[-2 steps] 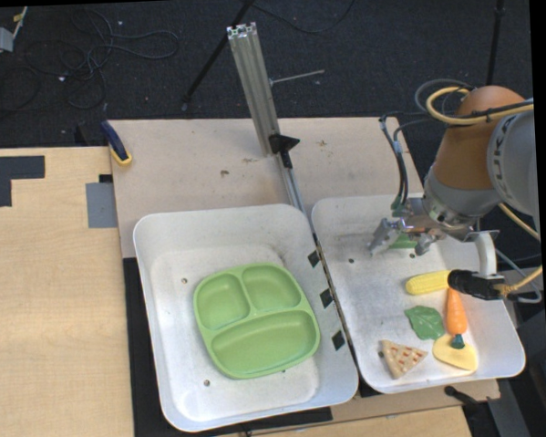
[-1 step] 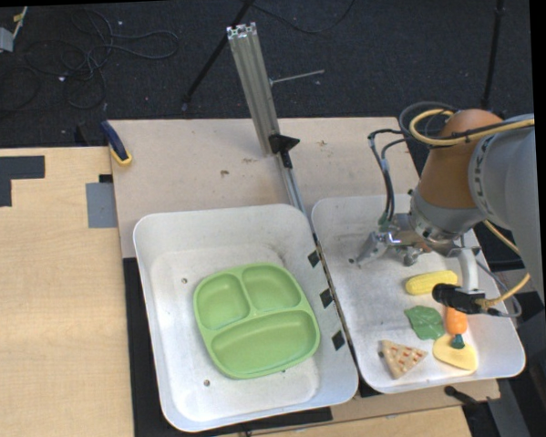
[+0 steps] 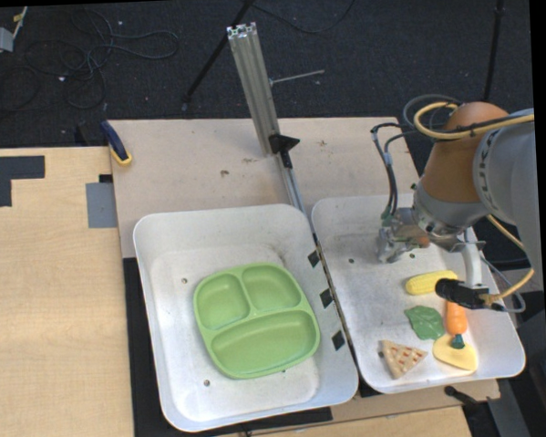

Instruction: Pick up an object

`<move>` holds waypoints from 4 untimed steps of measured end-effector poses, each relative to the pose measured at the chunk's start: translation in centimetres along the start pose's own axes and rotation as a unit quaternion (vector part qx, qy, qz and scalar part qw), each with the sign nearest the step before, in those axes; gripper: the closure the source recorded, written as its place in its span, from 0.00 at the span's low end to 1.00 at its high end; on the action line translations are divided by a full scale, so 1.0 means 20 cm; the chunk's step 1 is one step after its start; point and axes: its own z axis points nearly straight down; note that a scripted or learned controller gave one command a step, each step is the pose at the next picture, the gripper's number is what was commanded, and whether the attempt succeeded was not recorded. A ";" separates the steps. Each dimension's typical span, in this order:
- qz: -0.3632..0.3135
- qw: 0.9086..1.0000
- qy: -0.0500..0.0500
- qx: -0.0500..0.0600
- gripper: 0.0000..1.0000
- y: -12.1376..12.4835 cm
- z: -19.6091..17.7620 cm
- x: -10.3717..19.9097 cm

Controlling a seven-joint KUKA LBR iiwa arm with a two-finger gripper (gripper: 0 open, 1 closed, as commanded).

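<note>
**Camera view: nothing lifted yet, arm low in the right bin**

Camera view puts the gripper down at the far part of the right bin, over bare floor; whether its fingers are apart or together I cannot tell. Every candidate lies loose in that bin's near right corner: a corn cob, a green leaf, a carrot, a pizza slice and a yellow wedge. They crowd the rim, leaving little room. The left bin holds a green divided plate.
</note>
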 end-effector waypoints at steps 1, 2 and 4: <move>-0.002 1.000 -0.002 0.001 1.00 0.03 -0.31 0.01; -0.002 1.000 -0.002 0.001 1.00 0.02 -0.62 0.03; -0.004 1.000 0.000 0.005 1.00 -0.07 -0.73 0.27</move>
